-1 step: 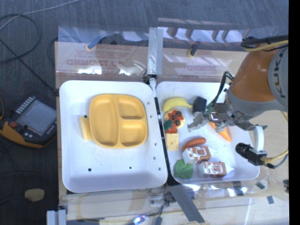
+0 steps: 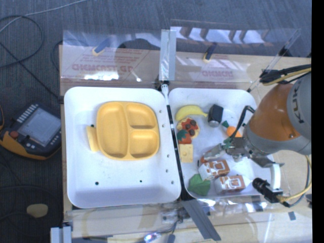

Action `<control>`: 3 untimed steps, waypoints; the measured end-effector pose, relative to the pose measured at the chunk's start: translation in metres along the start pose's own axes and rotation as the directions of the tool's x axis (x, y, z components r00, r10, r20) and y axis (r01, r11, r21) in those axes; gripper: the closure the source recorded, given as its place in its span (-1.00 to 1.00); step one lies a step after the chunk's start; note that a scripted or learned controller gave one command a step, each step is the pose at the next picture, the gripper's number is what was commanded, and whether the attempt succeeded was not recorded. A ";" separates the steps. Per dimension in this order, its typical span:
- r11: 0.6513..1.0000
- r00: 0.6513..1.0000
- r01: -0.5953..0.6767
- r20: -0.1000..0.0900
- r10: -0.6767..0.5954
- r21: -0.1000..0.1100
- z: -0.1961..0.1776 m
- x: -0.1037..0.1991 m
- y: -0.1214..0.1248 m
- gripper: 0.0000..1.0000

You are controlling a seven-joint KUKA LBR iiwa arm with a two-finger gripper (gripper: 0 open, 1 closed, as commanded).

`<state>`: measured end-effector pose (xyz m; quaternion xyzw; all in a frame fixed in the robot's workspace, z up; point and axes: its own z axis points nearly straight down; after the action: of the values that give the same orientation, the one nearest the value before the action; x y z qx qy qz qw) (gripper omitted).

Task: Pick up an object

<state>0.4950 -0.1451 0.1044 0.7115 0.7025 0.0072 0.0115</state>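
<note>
Overhead, two shallow white bins sit side by side on the bench. The left bin point(image 2: 81, 186) holds a yellow divided tray point(image 2: 127, 129) with three compartments, lying flat near the middle, and a thin yellow strip point(image 2: 91, 138) touches the tray's left edge.

The right bin point(image 2: 202, 93) is crowded. A yellow banana point(image 2: 190, 111) lies near its upper left, and just below it sits a small toy with red, orange and dark pieces point(image 2: 189, 127). Below that is a pale yellow block, like a cheese slice point(image 2: 186, 152), close to the wall between the bins. A dark cylindrical object point(image 2: 215, 114) lies right of the banana, and a small orange piece point(image 2: 231, 131) shows beside the arm. Toward the near edge are a green leaf-shaped item point(image 2: 200, 185) and two small brown-and-white cartons — one point(image 2: 214, 168) just above and left of the other point(image 2: 231, 183), nearly touching.

The arm point(image 2: 276, 120) comes in from the right, its orange band over the bin's right half. The gripper point(image 2: 229, 148) hangs low over the right bin, just above the upper carton — its metal parts point left, but whether the pincer is apart or together cannot be told from this view, and nothing visibly sits in it.
</note>
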 end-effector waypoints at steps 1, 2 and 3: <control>0.995 0.995 -0.100 -0.002 0.100 0.014 0.016 -0.020 0.060 -1.00; 0.995 0.995 -0.100 -0.003 0.100 0.013 0.007 -0.020 0.061 1.00; 0.996 0.996 0.086 0.003 -0.086 0.005 0.012 0.009 0.023 1.00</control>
<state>0.5183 -0.1367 0.0927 0.6806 0.7326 0.0039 0.0110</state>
